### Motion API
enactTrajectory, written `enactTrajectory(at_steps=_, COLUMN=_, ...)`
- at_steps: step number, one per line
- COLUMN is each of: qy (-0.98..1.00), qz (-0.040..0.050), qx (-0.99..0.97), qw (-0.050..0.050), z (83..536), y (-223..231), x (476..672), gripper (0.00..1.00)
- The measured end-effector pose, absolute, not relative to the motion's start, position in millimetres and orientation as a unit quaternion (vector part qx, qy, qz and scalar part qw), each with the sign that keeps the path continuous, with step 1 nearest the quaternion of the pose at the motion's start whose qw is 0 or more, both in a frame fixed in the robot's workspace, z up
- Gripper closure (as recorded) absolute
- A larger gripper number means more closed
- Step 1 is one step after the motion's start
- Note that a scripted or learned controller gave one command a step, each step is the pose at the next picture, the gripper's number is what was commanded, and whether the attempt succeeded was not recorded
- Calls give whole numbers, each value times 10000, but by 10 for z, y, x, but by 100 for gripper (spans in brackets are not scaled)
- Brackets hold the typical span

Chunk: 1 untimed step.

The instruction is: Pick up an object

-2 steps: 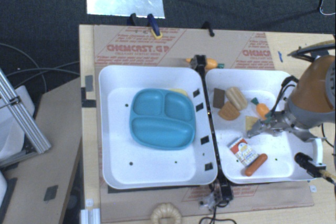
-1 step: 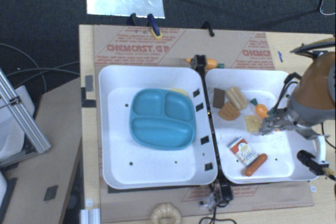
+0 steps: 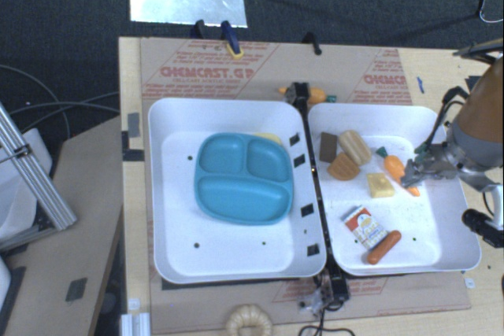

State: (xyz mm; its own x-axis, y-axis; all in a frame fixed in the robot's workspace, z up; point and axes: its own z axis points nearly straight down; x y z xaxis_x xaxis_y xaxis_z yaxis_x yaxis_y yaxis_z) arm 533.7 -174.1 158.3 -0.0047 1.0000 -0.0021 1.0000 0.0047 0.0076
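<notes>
A: Where's the claw [image 3: 413, 179]?
B: Low in the right bin [image 3: 453, 248], near its right side, right by the carrot [image 3: 394, 167]. Arm [image 3: 480, 130] reaches in from the right.
A: Open or closed?
B: Can't tell, too small and dark. Something orange shows at the tip, unclear if gripped.
A: Other stuff in that bin?
B: Yellow cheese wedge [image 3: 381, 185] just left of the claw. Brown block [image 3: 328, 146], bread roll [image 3: 354, 146], croissant-ish piece [image 3: 344, 167] clustered upper left. Small carton [image 3: 363, 224] and sausage [image 3: 383, 246] near the front.
A: Left bin [image 3: 169, 248]?
B: Blue divided plate [image 3: 244, 177], mid-bin. Both bins sit on the worktop [image 3: 260, 63].
</notes>
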Motion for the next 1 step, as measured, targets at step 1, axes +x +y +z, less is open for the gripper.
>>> enactTrajectory(at_steps=1, qy=7088, qz=22, qx=7054, qw=40, z=2229, y=-1731, x=5337, gripper=100)
